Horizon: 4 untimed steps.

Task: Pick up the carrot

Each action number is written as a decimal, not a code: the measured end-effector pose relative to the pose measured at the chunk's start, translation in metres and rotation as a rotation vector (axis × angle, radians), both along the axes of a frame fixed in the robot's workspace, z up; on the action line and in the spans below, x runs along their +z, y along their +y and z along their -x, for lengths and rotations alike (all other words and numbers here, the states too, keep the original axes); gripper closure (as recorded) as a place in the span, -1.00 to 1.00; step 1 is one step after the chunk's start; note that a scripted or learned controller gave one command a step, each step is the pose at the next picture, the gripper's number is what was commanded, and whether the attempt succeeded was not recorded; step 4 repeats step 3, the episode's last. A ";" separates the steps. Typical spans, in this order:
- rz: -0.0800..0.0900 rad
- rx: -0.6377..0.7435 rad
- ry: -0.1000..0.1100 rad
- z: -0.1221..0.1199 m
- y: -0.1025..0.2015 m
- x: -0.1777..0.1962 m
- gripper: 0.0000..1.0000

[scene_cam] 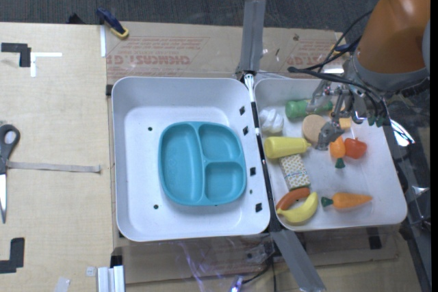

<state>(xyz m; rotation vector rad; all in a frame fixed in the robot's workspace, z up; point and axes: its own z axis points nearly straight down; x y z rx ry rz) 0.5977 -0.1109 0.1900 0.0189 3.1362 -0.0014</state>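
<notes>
The arm [400, 31] runs off the right edge, its wrist and cables cover part of the right bin's [383, 212] far corner, and the gripper's [333, 128] fingers are too tangled in shadow to read.

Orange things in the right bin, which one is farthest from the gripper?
The long orange carrot with a green stem end, lying alone near the bin's front edge. The small orange piece and the orange-red pepper-like piece sit right beside the gripper.
</notes>
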 end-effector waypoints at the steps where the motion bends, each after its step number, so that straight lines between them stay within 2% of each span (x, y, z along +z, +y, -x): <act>1: 0.000 0.127 0.000 -0.034 -0.038 -0.072 -1.00; 2: 0.001 0.156 0.000 -0.005 -0.071 -0.096 -1.00; 3: 0.004 0.157 -0.013 -0.009 -0.071 -0.082 1.00; 4: 0.004 0.157 -0.013 -0.009 -0.071 -0.082 1.00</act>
